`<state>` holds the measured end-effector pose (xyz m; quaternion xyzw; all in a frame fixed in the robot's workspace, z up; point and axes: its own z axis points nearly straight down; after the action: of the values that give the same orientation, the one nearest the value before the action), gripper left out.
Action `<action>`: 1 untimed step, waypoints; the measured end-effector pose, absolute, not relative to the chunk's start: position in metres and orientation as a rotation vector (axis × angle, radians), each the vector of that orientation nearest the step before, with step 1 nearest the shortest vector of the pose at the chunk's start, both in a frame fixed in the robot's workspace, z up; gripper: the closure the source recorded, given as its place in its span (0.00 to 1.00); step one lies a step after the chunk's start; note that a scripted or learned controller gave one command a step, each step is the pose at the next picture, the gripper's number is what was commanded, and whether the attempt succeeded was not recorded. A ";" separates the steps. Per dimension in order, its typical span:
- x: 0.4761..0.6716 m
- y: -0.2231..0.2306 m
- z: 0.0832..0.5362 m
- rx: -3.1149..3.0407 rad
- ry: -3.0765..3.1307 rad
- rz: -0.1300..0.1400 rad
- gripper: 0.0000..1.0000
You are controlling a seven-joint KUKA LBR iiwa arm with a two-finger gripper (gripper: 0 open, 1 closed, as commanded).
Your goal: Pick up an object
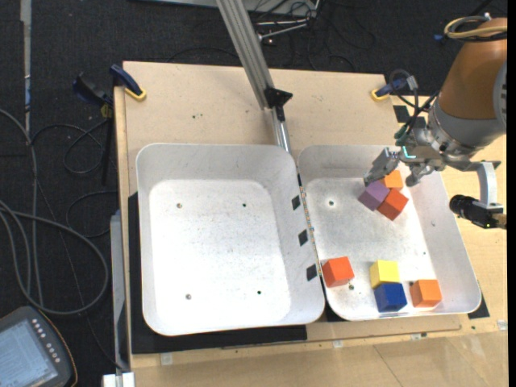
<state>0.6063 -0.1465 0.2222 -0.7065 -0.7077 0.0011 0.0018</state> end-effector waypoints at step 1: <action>0.607 -0.147 0.224 -2.219 -2.223 0.001 0.00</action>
<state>0.6067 -0.1466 0.2244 -0.7064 -0.7078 0.0003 0.0003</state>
